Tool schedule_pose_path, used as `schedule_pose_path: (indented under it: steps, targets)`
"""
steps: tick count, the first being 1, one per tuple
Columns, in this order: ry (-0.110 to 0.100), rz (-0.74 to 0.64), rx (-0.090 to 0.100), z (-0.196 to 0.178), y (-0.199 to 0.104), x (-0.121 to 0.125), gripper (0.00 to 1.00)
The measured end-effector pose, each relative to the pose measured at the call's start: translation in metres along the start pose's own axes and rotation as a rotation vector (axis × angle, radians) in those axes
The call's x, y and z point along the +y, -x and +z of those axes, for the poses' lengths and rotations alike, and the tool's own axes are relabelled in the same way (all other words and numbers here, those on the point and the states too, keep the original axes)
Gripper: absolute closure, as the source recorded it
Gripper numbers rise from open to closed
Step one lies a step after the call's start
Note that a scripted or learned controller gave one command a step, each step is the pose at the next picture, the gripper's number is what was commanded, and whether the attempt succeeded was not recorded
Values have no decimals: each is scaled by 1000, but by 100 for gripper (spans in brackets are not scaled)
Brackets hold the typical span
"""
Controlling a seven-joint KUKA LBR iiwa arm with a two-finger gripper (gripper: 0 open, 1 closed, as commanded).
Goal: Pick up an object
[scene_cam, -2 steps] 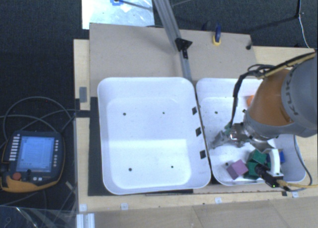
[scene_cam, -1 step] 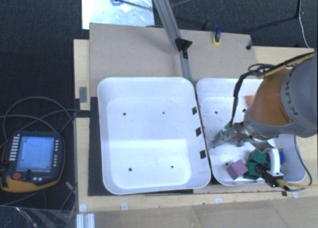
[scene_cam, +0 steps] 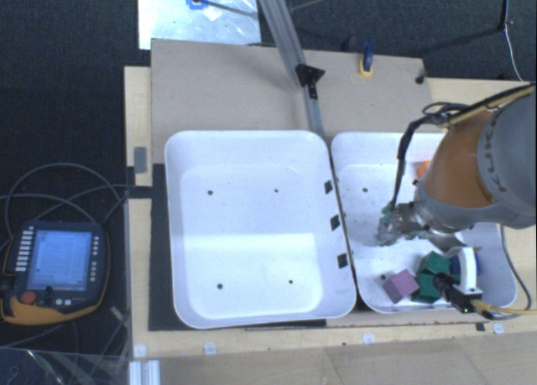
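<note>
Low, jaws over right bin [scene_cam: 369,182], opening unclear, purple block [scene_cam: 399,286] near, arm [scene_cam: 461,175] lettered KU

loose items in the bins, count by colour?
Purple cuboid block: 1
Dark green block: 1
Orange object, mostly hidden, shape unclear: 1
Total: 3, all in the right white bin
</note>
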State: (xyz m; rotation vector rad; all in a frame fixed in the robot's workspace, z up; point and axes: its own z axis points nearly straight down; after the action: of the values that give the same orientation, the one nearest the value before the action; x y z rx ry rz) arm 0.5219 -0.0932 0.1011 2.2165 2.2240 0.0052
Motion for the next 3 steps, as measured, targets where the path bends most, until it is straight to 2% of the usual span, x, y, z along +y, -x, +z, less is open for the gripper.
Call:
schedule_pose_path:
  steps: [2, 3]
  targets:
    - [5, -2, -2, -110, -4, 16, 100]
    - [5, -2, -2, -160, -7, 10, 100]
